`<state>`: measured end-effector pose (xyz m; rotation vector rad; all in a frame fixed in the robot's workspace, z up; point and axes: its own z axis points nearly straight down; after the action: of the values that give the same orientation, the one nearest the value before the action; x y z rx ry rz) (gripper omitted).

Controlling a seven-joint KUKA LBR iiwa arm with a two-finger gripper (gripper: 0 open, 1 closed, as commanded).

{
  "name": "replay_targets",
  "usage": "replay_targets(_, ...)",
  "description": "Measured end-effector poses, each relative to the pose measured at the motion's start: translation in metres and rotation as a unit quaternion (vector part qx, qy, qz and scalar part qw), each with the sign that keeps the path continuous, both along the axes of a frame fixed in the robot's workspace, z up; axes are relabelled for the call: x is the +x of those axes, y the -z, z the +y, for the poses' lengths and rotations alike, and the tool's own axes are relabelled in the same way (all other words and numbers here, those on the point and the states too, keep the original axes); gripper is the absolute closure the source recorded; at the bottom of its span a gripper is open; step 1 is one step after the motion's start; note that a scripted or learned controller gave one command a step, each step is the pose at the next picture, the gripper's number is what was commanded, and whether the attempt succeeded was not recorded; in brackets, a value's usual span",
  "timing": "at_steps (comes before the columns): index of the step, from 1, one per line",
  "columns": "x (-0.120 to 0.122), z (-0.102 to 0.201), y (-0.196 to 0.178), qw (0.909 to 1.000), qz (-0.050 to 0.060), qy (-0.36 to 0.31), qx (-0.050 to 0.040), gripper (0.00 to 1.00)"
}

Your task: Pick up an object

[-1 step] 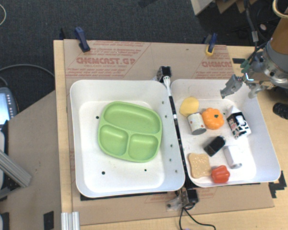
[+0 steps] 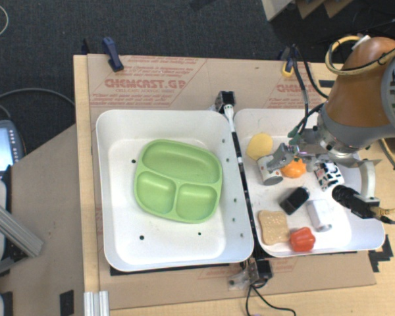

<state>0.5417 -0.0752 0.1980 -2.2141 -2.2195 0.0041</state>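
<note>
My gripper [image 2: 275, 166] hangs low over the right bin [image 2: 355, 245], near its left-centre. A small orange ball [image 2: 294, 170] lies right against the gripper's right side; I cannot tell whether it is held. A yellow lemon-like object [image 2: 259, 144] sits just up and left of the gripper. Below it lie a black block [image 2: 293, 200], a tan cracker-like slice [image 2: 273, 226] and a red object [image 2: 303, 239]. A black-and-white patterned item [image 2: 329, 174] lies to the right under the wrist.
The left bin [image 2: 118, 196] holds a green divided plate [image 2: 179, 180]. A pale cylinder [image 2: 318, 216] lies right of the black block. The arm's orange band and grey wrist [image 2: 362, 104] cover the right bin's upper right. A black divider rail [image 2: 238, 170] separates the bins.
</note>
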Motion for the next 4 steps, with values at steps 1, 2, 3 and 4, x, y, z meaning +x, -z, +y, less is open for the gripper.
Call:
replay_targets(1, -0.026, -0.018, 0.094, 0.9999, -0.014, 0.001, -0.0039, 0.0)
replay_targets(2, -0.026, -0.021, 0.086, 0.9998, -0.016, 0.002, -0.007, 1.0)
replay_targets(3, 0.071, -0.039, 0.048, 0.9999, -0.01, 0.0, -0.0036, 1.0)
replay_targets(4, 0.069, 0.088, 0.011, 1.0, -0.006, -0.004, 0.0002, 1.0)
